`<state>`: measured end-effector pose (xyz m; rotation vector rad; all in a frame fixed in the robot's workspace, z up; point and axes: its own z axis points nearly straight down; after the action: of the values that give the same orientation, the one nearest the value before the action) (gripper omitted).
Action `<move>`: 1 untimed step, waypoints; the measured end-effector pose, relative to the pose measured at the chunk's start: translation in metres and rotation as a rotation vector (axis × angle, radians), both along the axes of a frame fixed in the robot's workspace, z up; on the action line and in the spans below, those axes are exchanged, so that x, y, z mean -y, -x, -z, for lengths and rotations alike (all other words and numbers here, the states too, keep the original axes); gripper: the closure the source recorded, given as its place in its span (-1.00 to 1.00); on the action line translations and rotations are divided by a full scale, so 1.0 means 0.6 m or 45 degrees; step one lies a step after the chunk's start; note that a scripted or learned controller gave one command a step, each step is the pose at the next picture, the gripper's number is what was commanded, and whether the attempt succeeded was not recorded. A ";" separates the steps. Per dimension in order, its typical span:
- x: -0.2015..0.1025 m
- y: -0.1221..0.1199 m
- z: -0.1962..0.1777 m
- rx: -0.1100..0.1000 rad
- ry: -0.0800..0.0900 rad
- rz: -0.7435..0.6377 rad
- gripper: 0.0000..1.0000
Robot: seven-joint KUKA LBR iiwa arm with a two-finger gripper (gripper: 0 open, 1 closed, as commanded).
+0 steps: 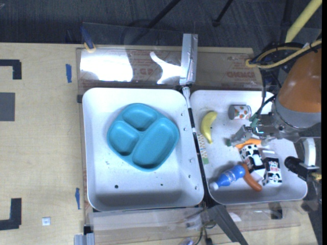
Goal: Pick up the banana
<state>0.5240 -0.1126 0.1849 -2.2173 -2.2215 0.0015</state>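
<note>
Camera view shows the banana (208, 126) lying in the right bin (291, 185), toward that bin's ten o'clock corner, close beside the divider wall between the two bins. It lies lengthwise, curved, with nothing on top of it and nothing touching it.

At about three o'clock from the banana, apart from it, the gripper (244, 135) hangs over the middle of the right bin. It holds nothing that can be seen; whether it is wide or narrow I cannot tell. The arm (302, 88) comes in from three o'clock, its orange band at the bin's one o'clock side.

At two o'clock from the banana sits a small can (239, 112) with a grey and orange label. Near the bin's five o'clock area lie a blue bottle (228, 177), an orange carrot-shaped piece (252, 180) just beside it, and a black-and-white toy (271, 170) nearby.

At nine o'clock from the banana, across the divider, the left bin (102, 182) holds a blue sectioned plate (143, 136) near its middle. Both bins rest on the pale wooden surface (36, 152).
</note>
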 end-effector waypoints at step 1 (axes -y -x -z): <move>0.029 0.039 -0.132 0.004 0.003 0.118 -1.00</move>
<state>0.5006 -0.1301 0.2643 -2.3206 -2.1190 0.0000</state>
